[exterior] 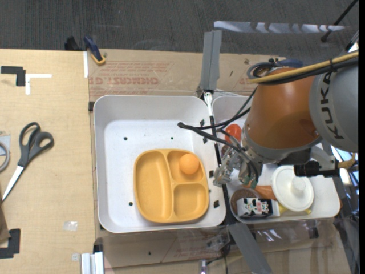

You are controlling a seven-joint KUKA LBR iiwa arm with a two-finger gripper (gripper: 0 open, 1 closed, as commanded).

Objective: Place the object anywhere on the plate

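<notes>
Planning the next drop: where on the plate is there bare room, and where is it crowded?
The yellow plate has its long left compartment and lower right compartment bare. The upper right compartment holds the orange ball. The right bin under the hand is crowded.

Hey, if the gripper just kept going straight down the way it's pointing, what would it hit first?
Probably the wall between the two bins, or the right bin's floor beside it. The gripper hangs over that edge, right of the yellow plate; depth is unclear from above.
</notes>
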